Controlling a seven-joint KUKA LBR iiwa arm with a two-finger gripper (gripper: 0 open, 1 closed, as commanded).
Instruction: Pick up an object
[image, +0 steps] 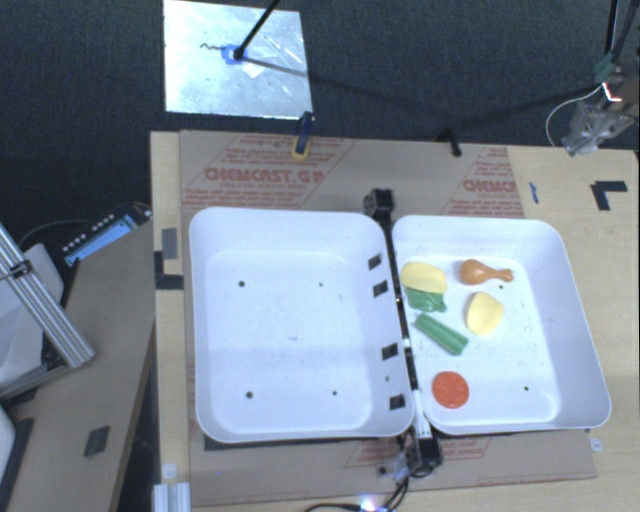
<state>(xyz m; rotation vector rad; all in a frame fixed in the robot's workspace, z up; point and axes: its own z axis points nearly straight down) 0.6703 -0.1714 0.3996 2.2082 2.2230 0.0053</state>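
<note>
The right shallow white plastic bin (575, 330) holds five toy foods: a yellow corn-like piece on a green leaf (424, 279), an orange-brown drumstick (484, 271), a pale yellow wedge (485, 314), a green pod (441, 333) and a flat red disc (450, 389). The left white bin (290, 325) sits beside it on the tan bench (260, 175). The gripper's state cannot be told.

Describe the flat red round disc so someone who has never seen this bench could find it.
Look in the right-hand shallow white bin. The flat red round disc lies alone near its front edge, below the green pod-shaped piece. It is the one red thing, and the flattest.
</note>
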